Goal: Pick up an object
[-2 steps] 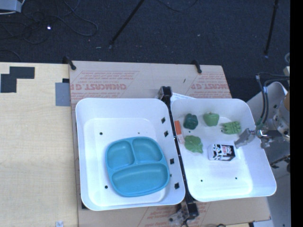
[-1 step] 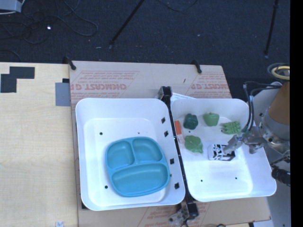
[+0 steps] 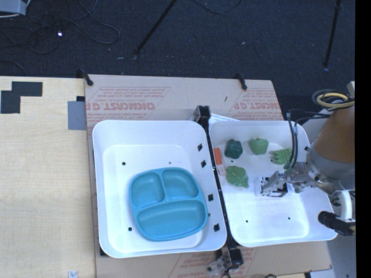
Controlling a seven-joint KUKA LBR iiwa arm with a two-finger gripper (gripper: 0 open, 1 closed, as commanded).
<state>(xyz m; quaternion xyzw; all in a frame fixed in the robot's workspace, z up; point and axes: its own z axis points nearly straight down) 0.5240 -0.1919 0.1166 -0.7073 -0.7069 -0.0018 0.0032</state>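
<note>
The right bin [image 3: 272, 227] holds several green objects. A dark teal lump [image 3: 233, 149] lies near its back left, with a light green piece [image 3: 258, 146] to its right. A leafy green piece [image 3: 282, 156] sits by the back right, and another green lump [image 3: 237, 176] lies near the middle left. A small orange piece [image 3: 217, 157] rests against the bin's left wall. My gripper [image 3: 272, 186] hangs low over the bin's middle, just right of the green lump and below the leafy piece. Nothing shows between its fingers.
The left bin [image 3: 110, 155] bears a blue divided plate [image 3: 167, 203]. A black divider with clips [image 3: 210, 178] runs between the bins. The arm's orange band [image 3: 339, 135] and grey wrist come in over the right bin's right rim. Cardboard underlies both bins.
</note>
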